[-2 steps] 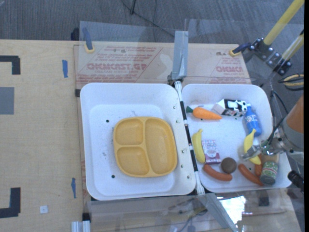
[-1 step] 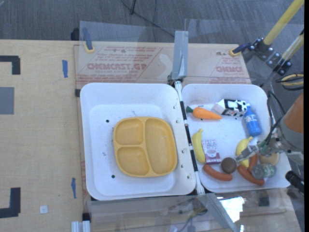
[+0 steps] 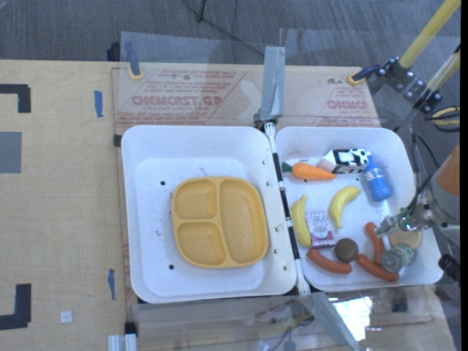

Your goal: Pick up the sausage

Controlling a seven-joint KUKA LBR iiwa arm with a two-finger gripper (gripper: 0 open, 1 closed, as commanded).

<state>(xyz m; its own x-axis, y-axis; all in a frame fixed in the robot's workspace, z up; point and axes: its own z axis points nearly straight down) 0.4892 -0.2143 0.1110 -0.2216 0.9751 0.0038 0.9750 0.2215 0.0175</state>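
- the right white shallow plastic bin sits in the right half of the frame and holds the toy food; the left white bin carries a yellow three-compartment plastic plate.
- several reddish-brown toy sausages lie along the lower edge of the right bin: one short, smooth reddish-brown sausage lies nearly level at lower middle, just left of a round brown ball-shaped toy; a second sausage stands more upright to the right, and a third sausage lies slanted below it, touching a grey-green round can.
- the claw hangs at the right edge of the bin, just above and right of the upright sausage; whether its tips are apart or together i cannot tell, and nothing shows between them.
- judged by look, the sausage is light, hollow plastic, stiff, glossy and rounded, so it likely rolls or squirts out of a pinch.
- best hold seems across the narrow middle of the sausage, tips straddling its short axis.
- the level sausage at lower middle has the clearest sides; the other two crowd the can and bin wall.
- two yellow toy bananas, an orange toy carrot and a blue bottle lie further up, well apart from them.
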